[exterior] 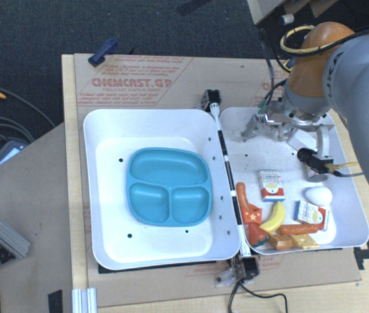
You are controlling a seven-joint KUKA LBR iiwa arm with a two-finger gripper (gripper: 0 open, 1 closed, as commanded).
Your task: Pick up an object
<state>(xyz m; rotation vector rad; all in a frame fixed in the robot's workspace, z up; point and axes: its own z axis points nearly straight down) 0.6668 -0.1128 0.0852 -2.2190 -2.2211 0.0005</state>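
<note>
Gripper (282, 128) low over the far end of the right bin (257, 162), under the grey wrist and orange band of the arm (315, 64) reaching in from the right. Cannot tell whether open or closed: metal parts at the wrist's tip too tangled from this angle. Nothing visibly held. Appears clear of every object, above bare white floor.

All pickable things bunched in the near half of that same bin, well apart from the gripper. Nearest to it, a small box (271, 184), lying flat about mid-bin. To the right of the box, a white egg (318, 195), close to the bin's right wall. Just below the egg, a carton (311, 212), tilted. Between box and carton, a banana (275, 218), curving down toward the near wall. Along the left wall, a red pepper (246, 207), touching the banana's lower end. At the near edge, a sausage (299, 228) beside a tan block (295, 241).

Left bin (96, 175) holding a blue tray (169, 186) with three compartments, lying flat near its centre.
</note>
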